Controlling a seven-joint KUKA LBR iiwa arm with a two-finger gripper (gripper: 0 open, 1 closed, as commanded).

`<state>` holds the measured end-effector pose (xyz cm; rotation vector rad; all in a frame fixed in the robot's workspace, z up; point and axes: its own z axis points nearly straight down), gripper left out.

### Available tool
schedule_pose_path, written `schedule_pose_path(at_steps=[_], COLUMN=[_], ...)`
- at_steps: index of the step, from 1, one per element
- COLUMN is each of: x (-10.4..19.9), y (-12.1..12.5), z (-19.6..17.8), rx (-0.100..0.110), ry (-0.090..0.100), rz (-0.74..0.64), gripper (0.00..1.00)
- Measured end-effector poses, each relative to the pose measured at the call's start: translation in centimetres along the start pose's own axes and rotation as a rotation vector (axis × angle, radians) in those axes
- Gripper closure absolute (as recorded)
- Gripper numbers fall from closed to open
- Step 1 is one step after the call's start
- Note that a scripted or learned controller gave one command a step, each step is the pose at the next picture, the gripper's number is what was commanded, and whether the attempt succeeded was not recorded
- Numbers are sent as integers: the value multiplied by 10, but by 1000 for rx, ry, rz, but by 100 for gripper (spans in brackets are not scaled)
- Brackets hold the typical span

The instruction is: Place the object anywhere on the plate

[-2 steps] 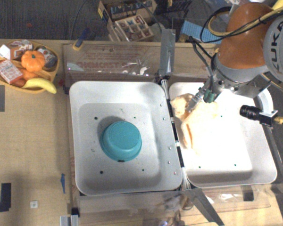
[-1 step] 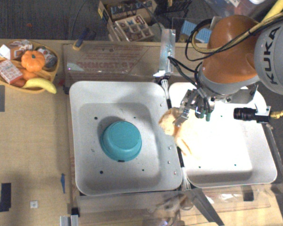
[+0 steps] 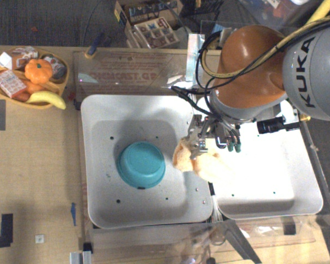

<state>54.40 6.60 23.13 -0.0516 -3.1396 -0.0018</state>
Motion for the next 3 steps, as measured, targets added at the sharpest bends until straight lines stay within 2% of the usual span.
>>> schedule_pose_path(at_steps=[2,3], x=[40,40], y=[93,93], z=[10,10], rx=[0,0], ry=[0,0], rz=[-37,-36], gripper=[100,0])
